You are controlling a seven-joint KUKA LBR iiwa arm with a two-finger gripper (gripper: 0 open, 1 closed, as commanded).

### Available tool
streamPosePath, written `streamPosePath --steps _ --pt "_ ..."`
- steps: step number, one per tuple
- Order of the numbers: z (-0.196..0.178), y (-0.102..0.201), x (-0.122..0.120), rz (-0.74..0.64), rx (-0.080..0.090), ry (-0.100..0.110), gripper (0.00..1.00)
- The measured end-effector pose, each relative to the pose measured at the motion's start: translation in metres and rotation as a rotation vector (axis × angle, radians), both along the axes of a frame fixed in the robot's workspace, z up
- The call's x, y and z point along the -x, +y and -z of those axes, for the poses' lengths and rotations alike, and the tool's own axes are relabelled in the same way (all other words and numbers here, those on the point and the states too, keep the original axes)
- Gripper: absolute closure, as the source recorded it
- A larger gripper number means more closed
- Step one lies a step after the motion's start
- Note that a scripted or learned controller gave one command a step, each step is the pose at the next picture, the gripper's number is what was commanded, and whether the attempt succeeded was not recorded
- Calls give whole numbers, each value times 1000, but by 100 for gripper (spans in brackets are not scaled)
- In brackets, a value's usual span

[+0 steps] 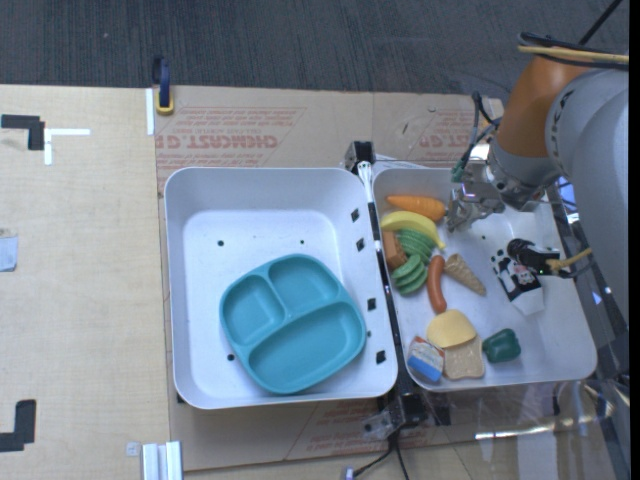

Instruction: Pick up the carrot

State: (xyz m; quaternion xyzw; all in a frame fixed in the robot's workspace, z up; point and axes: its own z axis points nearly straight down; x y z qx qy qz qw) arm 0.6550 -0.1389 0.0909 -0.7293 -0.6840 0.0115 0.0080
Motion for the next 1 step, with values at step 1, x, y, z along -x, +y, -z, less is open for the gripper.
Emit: streamPosePath --steps 1 --pt "0 0 0 -1 1 1 0"
